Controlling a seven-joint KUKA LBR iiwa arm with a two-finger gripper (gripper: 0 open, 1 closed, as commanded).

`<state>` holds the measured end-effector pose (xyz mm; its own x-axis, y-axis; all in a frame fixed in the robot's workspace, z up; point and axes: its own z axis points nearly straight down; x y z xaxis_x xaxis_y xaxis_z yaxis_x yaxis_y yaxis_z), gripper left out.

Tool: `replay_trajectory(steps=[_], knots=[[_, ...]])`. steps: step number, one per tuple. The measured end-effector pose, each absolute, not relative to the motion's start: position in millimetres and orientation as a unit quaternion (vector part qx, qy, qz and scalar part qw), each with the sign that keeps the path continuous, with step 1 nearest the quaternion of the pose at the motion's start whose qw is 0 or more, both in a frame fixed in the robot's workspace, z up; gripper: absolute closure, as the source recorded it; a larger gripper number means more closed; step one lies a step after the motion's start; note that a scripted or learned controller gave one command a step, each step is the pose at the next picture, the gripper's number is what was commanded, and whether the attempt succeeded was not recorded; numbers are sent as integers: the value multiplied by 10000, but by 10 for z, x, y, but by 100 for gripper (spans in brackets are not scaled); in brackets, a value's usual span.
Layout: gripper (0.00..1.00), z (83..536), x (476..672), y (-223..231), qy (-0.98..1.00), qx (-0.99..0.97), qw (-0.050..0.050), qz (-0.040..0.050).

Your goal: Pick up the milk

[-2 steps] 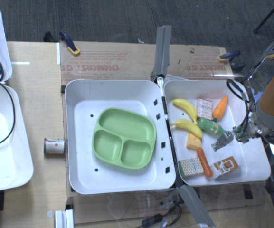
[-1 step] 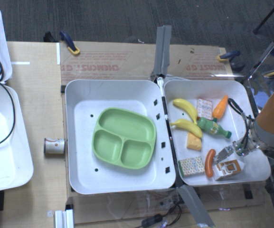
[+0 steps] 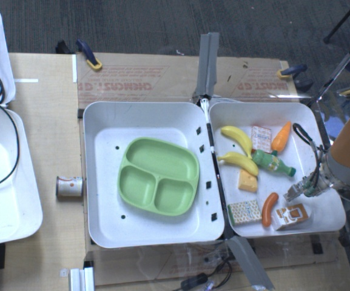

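Above right bin's [image 3: 320, 220] near corner, gripper [image 3: 302, 190] (open/shut: can't tell) hovers by small brown-white milk carton [image 3: 290, 216]; touching orange sausage [image 3: 270, 208] may foul grasp.

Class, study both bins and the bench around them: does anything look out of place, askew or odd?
Mostly tidy. One oddity: a small metal can lies on its side on the bench, left of the bin holding the green plate. The milk lies flat in the right bin, below the end effector.
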<state>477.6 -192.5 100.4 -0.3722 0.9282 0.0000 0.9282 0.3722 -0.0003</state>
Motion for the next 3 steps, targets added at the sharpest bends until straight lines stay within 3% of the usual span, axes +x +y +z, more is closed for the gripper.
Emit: replay_trajectory(steps=[1,2,3], knots=[[100,918,5034,-1967,-8939,-4483,-9,1],[0,918,5034,-1968,-8939,-4483,-9,0],[0,949,4817,-2100,-9302,-3669,-65,-9]])
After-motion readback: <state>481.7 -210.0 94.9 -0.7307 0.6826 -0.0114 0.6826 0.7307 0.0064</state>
